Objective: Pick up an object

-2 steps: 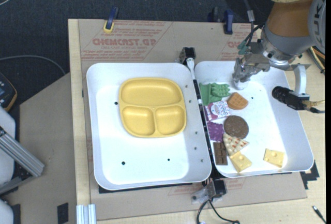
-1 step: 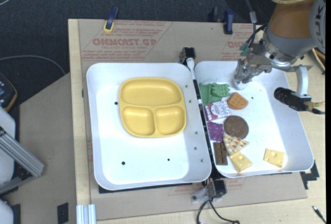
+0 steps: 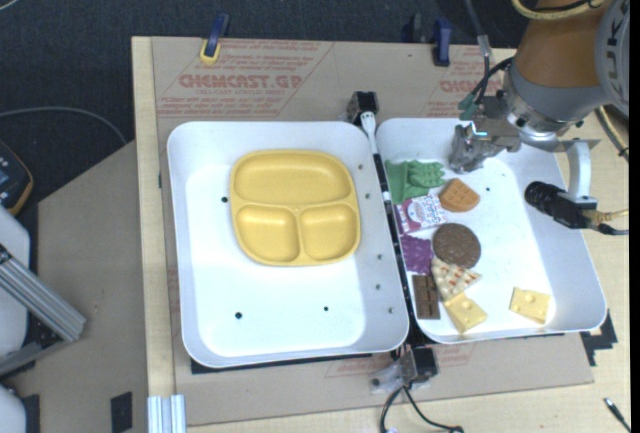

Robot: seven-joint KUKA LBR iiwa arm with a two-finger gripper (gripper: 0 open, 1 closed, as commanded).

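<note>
"CHEMCAST GP" printed on brown board [image 3: 250, 81]; gripper [image 3: 466, 153] above right bin [image 3: 560, 261], jaws' state unclear.

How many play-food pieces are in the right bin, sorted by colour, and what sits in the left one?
Right bin:
Green: 1
Orange: 1
Purple and white: 1
Brown: 2, a round patty and a bar
Yellow: 3, a pizza slice and two cheese wedges
Left bin: 1 yellow divided tray
Total: 9
</note>
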